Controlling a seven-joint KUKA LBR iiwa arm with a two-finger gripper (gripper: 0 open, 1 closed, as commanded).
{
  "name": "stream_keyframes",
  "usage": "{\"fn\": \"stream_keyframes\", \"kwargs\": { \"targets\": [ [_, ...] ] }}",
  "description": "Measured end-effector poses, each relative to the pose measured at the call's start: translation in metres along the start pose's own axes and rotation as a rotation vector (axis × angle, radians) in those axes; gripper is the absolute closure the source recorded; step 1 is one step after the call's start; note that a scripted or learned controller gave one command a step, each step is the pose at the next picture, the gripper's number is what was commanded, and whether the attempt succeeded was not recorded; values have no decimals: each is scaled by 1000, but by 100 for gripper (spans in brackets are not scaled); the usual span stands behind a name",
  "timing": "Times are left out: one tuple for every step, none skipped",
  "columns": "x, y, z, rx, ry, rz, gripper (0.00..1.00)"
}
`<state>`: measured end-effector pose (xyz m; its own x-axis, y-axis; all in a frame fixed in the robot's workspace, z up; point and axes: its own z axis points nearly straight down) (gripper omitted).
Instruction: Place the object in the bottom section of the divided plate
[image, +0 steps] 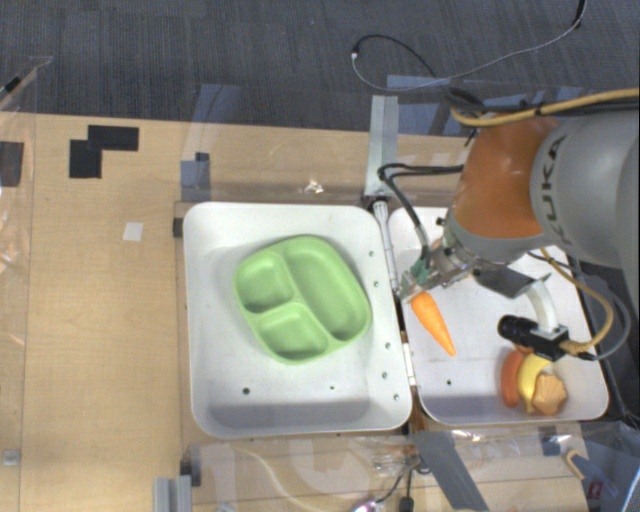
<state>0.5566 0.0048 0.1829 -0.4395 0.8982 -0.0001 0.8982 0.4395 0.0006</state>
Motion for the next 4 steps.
{"fn": "stream_keyframes", "kwargs": {
  "targets": [
    [70,39,0,1,0,269,100],
    [63,59,-72,-1,-1,331,100],
    [176,57,-10,2,0,135,100],
    [165,16,-87,-1,0,172,100]
  ]
}}
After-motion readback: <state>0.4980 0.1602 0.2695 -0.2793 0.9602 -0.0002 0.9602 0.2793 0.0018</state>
